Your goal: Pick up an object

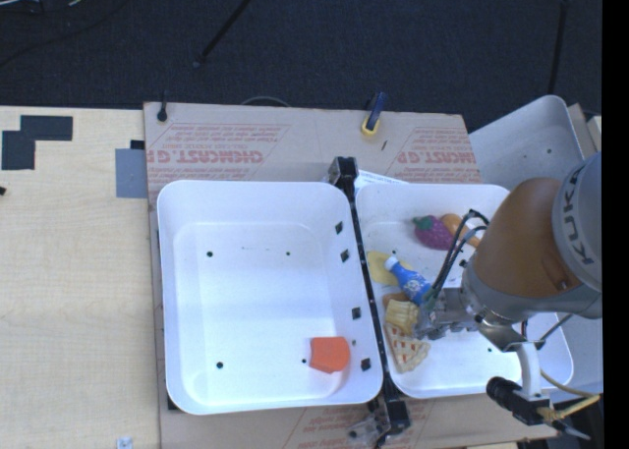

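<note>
**Arm lowered into the right bin among a cluster of small toys**

Two shallow white bins sit side by side on a cardboard sheet laid over the pale wooden worktop (69, 270). The left bin (187, 241) holds a single orange block (330, 354), lying near its lower right corner, close to the wall it shares with the neighbouring bin. The right bin (462, 199) carries the other items, gathered along its left half. A purple, grape-like toy (430, 231) lies toward the upper part, with a small orange piece (452, 224) touching its right side. Below these, a blue and white bottle (408, 278) lies tilted, its white cap pointing up and left; a yellow item (379, 268) rests just beside it against the dividing wall. Farther down are a tan, waffle-like block (400, 314) and, touching its lower edge, a pale wedge with a red lattice pattern (407, 350).

The arm (536, 241), grey with a broad orange band, enters from the right and bends down over the right bin. Its pincer (429, 324) is low, just to the right of the waffle-like block and just below the bottle's blue end. Whether the pincer is spread or pressed together cannot be told, since the dark mechanism is small and seen from above; nothing can be seen pinched in it.

A blue and yellow clamp (373, 115) sits on the cardboard's far edge.
</note>
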`<state>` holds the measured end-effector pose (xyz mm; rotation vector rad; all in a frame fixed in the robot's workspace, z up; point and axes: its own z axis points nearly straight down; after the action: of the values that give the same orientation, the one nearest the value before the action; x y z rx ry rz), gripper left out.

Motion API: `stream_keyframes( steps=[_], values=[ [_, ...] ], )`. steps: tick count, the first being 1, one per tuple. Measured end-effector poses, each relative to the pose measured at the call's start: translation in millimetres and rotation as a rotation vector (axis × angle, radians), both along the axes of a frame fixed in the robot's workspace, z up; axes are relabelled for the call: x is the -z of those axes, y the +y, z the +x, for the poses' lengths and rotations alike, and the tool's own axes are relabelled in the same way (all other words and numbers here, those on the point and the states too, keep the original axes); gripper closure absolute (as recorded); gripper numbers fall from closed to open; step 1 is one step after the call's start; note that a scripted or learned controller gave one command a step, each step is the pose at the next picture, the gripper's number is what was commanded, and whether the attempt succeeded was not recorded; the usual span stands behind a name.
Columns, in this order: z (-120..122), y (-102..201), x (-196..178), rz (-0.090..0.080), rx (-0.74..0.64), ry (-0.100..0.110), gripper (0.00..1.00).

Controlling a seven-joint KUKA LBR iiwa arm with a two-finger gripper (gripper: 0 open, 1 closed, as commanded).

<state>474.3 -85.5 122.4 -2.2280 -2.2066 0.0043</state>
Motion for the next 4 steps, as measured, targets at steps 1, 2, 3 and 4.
stream_keyframes(
  steps=[1, 2, 3, 4],
  values=[
    [25.3, -41.3, 36.1, -0.001, -0.009, -0.003, 1.00],
    [24.3, -41.4, 24.8, 0.002, 0.000, -0.003, 1.00],
    [23.6, -42.5, 15.6, 0.003, 0.007, -0.001, 1.00],
    [23.2, -43.4, 6.4, 0.004, 0.015, 0.001, 1.00]
  ],
)
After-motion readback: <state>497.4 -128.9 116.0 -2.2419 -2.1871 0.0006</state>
